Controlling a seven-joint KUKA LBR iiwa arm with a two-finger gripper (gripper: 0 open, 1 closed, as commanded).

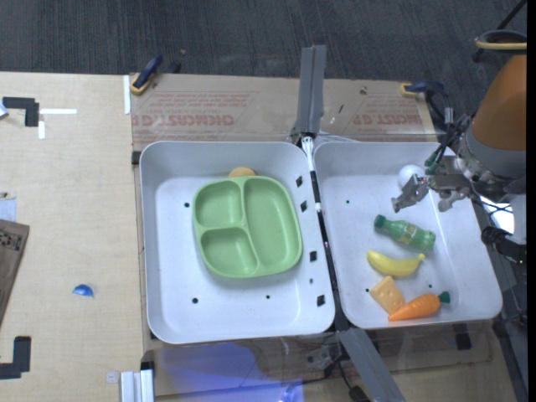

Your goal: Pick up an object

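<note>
In the right bin [469, 249] lie a green bottle [405, 232], a yellow banana [395, 263], an orange-yellow wedge [386, 293] and an orange carrot [416, 306]. My gripper [425, 198] hangs over the back of this bin, just above and behind the bottle. It is open, its two dark fingers spread apart with nothing between them. The left bin [167, 249] holds a green divided plate [248, 225], and a small yellow-orange thing [242, 172] peeks out behind the plate's far rim.
A grey divider post [311, 90] rises between the bins at the back. A cardboard sheet [218, 111] lies behind the bins. A small blue object [81, 291] sits on the wooden bench to the left. The arm's orange band [505, 99] is at the right.
</note>
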